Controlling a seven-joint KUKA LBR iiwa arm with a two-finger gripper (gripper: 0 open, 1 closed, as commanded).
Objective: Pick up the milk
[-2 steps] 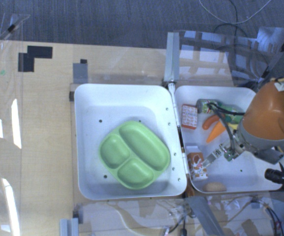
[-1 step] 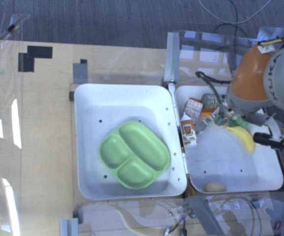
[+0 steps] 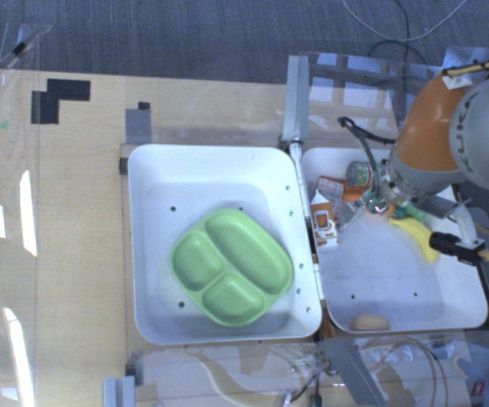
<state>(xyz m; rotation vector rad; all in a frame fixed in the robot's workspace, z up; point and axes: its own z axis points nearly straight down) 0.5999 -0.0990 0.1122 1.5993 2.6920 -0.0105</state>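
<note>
The milk [image 3: 323, 223] leans on the right bin's [image 3: 447, 319] left wall, so the gripper [image 3: 378, 200], whose state I cannot tell, should probably approach from the open side.

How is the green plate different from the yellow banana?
The green plate lies in the left bin; the banana lies in the right bin. The plate is much bigger. The plate shows whole, with three sections; the arm partly hides the banana. Both rest on white bin floors.
</note>
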